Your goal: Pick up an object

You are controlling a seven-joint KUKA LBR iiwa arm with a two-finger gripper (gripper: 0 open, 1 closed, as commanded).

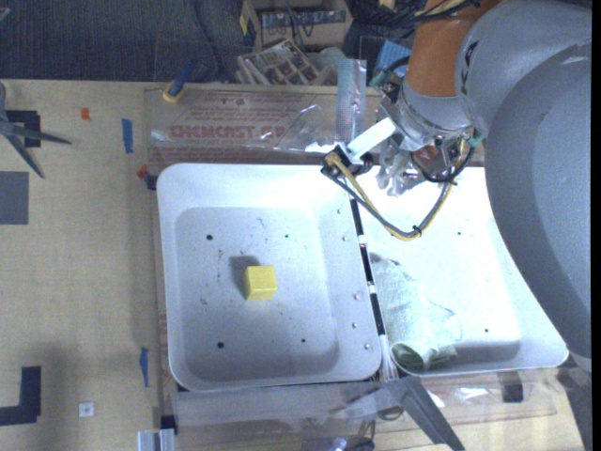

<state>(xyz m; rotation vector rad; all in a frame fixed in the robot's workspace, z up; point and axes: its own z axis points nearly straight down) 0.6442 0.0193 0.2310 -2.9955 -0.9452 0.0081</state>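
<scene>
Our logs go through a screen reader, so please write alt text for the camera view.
A yellow block lies alone in the left bin, while the grey arm's gripper hangs over the top edge of the right bin. A rolled white cloth lies along the right bin's left side.

Robot lab, bench (75, 280), white bins (178, 195), cables (399, 224)

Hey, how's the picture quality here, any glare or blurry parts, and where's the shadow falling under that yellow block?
Camera view: the right bin is washed out by bright glare, losing surface detail; the left bin is evenly lit and greyer; the yellow block is fairly sharp, with a soft shadow up and to its left; the arm looms large and soft at the right; the gripper is slightly blurred.
</scene>
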